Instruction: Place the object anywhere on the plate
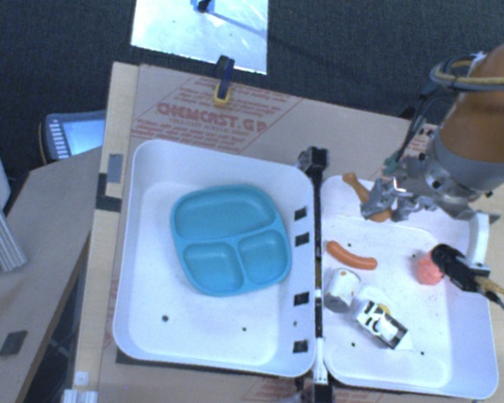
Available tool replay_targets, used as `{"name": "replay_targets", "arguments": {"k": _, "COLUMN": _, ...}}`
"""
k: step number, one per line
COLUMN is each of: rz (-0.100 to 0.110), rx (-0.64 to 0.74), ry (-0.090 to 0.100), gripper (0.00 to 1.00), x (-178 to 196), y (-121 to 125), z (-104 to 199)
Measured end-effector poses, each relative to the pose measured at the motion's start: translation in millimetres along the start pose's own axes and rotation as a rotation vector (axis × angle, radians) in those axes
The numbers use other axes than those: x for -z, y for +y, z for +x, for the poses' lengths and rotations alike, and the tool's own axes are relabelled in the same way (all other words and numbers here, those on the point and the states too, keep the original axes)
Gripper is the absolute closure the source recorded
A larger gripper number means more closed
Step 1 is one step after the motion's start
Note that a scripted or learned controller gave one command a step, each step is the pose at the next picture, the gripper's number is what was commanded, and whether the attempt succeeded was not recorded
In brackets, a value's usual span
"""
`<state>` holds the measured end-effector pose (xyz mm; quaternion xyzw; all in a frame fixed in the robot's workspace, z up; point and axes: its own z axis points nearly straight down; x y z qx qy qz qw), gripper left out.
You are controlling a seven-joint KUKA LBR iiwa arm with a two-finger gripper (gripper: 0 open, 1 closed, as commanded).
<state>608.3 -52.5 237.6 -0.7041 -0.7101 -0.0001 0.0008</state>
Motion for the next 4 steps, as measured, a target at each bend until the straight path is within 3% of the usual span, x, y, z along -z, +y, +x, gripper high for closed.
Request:
{"name": "replay_targets", "arguments": {"k": 2, "rz": -0.002, "rx": 0.002, "ry": 0.002, "gripper": 1.0, "x": 11.8, "y": -25.0, "z": 111.0}}
{"name": "replay_targets", "arguments": {"k": 3, "rz": 0.0, "rx": 0.001, "ry": 0.001, "gripper": 1.0, "x": -5.4, "y": -31.6, "z": 160.7}}
{"name": "replay_targets", "arguments": {"k": 4, "rz": -0.001, "rx": -0.005, "ry": -0.001, "gripper": 0.0, "x": -4.6, "y": -30.8, "z": 157.3}}
